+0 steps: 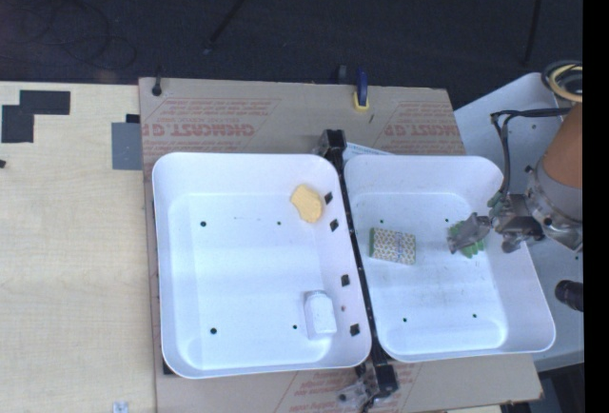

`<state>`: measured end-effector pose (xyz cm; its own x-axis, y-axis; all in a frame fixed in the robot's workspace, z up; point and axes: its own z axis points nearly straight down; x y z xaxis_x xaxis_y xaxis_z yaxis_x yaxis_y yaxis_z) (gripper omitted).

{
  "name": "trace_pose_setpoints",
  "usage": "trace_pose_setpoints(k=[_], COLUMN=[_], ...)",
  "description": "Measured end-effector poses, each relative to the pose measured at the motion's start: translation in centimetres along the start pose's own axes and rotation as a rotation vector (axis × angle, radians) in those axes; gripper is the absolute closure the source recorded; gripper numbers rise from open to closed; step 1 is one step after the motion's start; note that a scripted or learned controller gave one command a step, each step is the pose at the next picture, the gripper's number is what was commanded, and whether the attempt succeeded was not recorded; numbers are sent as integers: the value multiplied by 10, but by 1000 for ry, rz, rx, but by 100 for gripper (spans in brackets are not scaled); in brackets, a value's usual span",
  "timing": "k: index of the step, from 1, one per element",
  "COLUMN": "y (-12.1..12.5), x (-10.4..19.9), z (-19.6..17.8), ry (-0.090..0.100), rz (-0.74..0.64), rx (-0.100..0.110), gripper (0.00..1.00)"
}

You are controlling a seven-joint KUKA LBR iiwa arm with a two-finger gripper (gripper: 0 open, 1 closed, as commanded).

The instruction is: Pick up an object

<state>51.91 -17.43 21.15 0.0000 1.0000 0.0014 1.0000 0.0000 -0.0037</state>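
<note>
Three objects in the bins: a yellow lump [306, 203] and a white block [320, 313] in the left bin [190, 306], and a speckled green-and-white pad [393, 245] in the right bin [514, 325].

Fourth object: a small green-and-grey thing [466, 237] sits right at the tip of the jaws, over the right bin's near-arm side; its exact kind is too small to tell.

Jaws [483, 232]: they reach in from the arm side and meet the green-and-grey thing, but whether they are wide, narrow or closed on it cannot be told from this slant.

Task thing: most likely that green-and-grey thing, since it is touching or just beside the jaws; the speckled pad lies near, further out from the arm, and the yellow lump and white block lie well apart, across the divide between the bins.

Progress: the arm [561, 159] is down at an object, so the approach looks done; a firm grip and a lift clear of the bin floor are not shown, and I judge both are left to do.

Lift: whether the thing rests on the bin floor or hangs just above it cannot be told.

Writing: the cardboard sheet [238, 121] under the bins carries reddish print, upside down and mirrored from here; it seems to read "OKMOST GP" or close to that, twice along the far edge, with more print at the near edge too blurred to read.

Other marks: black blocks [33, 111] on the pale worktop [67, 259] well beyond the left bin, no letters legible.
</note>
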Motion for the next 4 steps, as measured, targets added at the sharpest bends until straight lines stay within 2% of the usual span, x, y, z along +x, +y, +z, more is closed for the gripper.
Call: trace_pose_setpoints(k=[1, 2, 3, 4], y=[0, 11, -21, -45], x=[-1, -41, -38, -31], z=[-10, -117, -110, -79], ry=[1, -7, 0, 1], rz=[0, 1, 0, 0], rx=[2, -13, -1, 2], gripper=[100, 100, 100, 100])
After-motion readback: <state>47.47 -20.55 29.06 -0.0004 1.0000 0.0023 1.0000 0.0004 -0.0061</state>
